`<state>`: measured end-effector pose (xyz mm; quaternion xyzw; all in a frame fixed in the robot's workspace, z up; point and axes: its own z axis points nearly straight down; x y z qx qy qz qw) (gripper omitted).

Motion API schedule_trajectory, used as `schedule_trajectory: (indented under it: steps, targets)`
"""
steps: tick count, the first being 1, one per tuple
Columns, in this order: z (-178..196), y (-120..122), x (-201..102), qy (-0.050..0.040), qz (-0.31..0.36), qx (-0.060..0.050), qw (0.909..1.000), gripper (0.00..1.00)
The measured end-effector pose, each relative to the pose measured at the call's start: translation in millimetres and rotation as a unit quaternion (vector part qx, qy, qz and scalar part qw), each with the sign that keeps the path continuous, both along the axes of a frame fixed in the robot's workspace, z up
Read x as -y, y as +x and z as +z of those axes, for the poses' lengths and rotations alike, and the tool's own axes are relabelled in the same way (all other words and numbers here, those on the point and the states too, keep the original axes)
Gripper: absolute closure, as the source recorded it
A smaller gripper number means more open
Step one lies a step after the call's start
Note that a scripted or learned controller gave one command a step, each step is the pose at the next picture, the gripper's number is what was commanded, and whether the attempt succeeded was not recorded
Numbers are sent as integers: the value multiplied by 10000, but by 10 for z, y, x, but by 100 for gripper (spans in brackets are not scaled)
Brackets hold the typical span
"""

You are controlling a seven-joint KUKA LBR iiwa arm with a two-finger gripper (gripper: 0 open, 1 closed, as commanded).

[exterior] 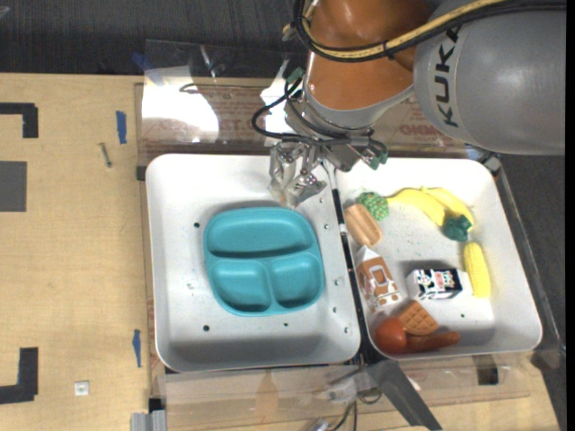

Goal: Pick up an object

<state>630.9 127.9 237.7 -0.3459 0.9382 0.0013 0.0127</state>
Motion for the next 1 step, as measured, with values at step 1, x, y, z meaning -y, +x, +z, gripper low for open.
schedule_trajectory:
  steps: [1]
  targets:
    - [-123,329,-447,-30,-93,-91,9999,100]
